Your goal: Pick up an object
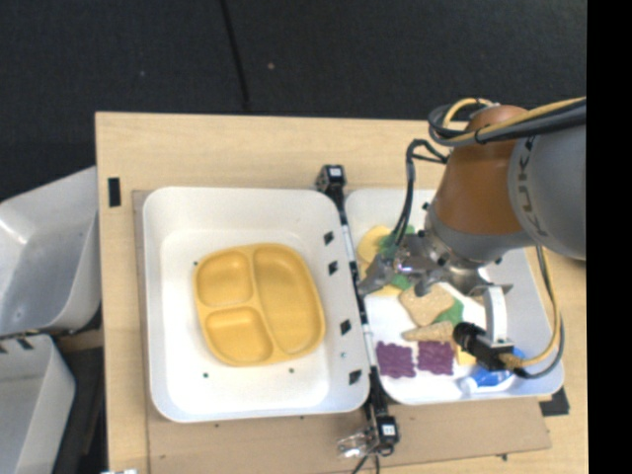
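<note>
A: Two shallow white bins on the bench, side by side. Left white bin (158, 294) carries one yellow plastic divided tray (259, 302). Right white bin (541, 304) holds the clutter. Take the tan toast-shaped piece (427, 307) as landmark.

B: Where is the gripper against it?

A: The gripper (403, 265) sits low in the right bin, just up and left of the toast piece, under the grey arm with the orange band (479, 181). Jaw state: cannot tell, the metal there is too tangled to read.

B: Candidate targets?

A: Nearest is the toast piece itself. Two purple ridged squares (416, 357) lie below it, near the bin's front wall. A yellow rounded item (374, 241) is up and left of it, beyond the gripper. Something green (451, 313) peeks from its right edge, touching it. A blue scrap (489, 376) lies down and right.

B: So the move turns on what?

A: My reading: the toast piece lies down and right of the gripper, long axis running roughly along that same diagonal. Nothing visibly held; pick not yet made.
</note>
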Controlling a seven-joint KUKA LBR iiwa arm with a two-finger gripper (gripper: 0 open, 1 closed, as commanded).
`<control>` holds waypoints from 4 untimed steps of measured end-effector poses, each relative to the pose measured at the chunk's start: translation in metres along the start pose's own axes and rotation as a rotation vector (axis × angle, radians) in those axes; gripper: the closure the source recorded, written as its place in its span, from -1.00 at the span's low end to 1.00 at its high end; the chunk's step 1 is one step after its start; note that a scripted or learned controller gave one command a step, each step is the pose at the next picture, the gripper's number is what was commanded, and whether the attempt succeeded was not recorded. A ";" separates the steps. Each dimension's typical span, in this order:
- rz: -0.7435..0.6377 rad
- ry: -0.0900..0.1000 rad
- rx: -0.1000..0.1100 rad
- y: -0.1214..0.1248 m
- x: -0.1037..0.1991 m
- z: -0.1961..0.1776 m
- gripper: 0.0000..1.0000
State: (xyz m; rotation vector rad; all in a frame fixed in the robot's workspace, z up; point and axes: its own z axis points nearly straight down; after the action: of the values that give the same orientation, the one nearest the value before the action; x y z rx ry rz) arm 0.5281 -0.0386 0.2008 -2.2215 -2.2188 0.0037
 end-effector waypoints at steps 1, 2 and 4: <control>0.002 0.000 -0.005 0.003 -0.001 -0.010 1.00; -0.009 0.003 0.001 -0.032 0.075 0.002 1.00; -0.005 0.002 -0.022 -0.037 0.077 -0.214 1.00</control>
State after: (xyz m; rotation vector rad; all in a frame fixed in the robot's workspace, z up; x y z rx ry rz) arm 0.4915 0.0388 0.4145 -2.2256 -2.2338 -0.0227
